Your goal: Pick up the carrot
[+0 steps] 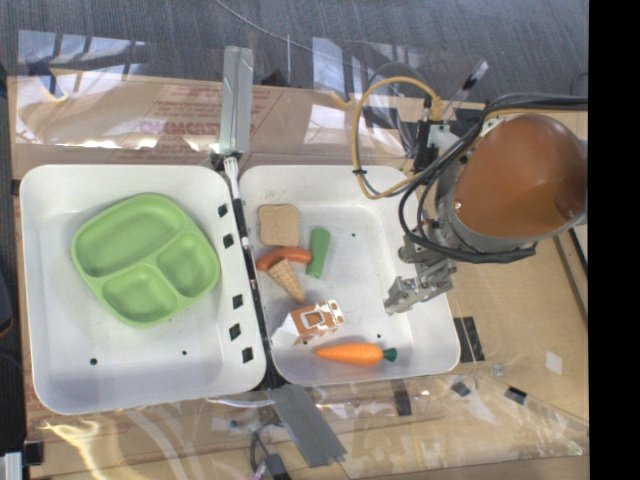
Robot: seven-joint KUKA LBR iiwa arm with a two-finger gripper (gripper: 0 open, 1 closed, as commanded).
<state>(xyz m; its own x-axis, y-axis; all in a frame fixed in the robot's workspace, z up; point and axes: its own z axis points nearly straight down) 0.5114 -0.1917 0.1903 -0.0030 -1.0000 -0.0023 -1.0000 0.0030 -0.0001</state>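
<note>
The carrot (352,354), orange with a small green top, lies flat near the front wall of the right bin (360,183), its green end pointing right. My gripper (412,290) hangs over the right side of that bin, up and to the right of the carrot and apart from it. Nothing shows between its fingers.
In the right bin lie a toast slice (279,225), a green stick (318,252), an orange sausage (282,258), a cone (291,284) and a small orange-and-white toy (317,319). The left bin (60,358) holds a green divided plate (146,258). Cables (385,118) loop behind the arm.
</note>
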